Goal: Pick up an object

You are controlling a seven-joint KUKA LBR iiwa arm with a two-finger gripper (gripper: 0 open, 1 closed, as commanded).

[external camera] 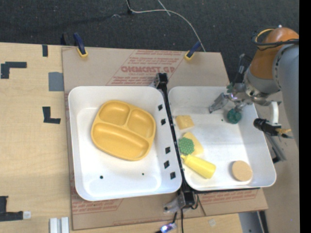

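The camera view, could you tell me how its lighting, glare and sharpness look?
In the camera view the light is even and soft; the white bins are bright but keep their edges; the yellow tray casts a faint shadow; the gripper and the green thing beside it look slightly soft, so small detail there is hard to read.

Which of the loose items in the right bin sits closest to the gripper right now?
The small dark green piece, right by the gripper in the bin's far right part. The tan disc, yellow cylinder and other pieces lie farther away.
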